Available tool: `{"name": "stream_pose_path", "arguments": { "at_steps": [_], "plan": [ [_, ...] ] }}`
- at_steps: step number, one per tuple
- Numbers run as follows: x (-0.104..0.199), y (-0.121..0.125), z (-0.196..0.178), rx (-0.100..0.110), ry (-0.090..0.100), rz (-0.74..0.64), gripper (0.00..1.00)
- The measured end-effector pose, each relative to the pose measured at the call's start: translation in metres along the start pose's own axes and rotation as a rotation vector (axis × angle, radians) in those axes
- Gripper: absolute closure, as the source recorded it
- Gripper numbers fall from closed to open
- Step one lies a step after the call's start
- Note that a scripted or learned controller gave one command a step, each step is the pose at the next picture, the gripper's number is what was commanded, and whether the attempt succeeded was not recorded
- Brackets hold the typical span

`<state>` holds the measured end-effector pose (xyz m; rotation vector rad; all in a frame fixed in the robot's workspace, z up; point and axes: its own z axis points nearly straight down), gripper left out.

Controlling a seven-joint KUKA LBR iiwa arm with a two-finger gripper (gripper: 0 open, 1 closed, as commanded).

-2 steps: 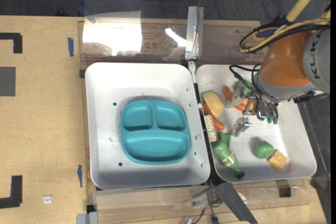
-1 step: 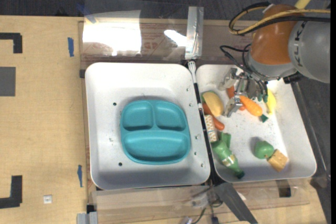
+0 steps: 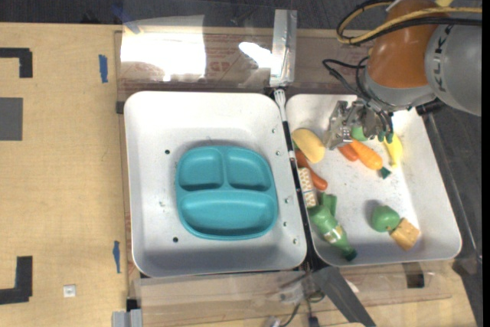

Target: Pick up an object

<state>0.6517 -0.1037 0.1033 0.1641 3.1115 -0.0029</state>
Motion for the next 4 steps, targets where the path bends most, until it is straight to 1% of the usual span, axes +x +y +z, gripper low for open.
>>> {"name": "stream_pose_path", "arguments": {
  "at_steps": [1,2,3,4],
  "plan": [
    [0.001,0.001,0.001,0.000,0.002,0.000,0.00],
    [0.015,-0.001,0.015,0.000,0.017,0.022,0.00],
    [0.010,0.000,0.000,0.000,0.002,0.020,1.00],
    [0.000,-0.019,-0.198,0.001,0.005,-0.024,1.00]
  ]
}}
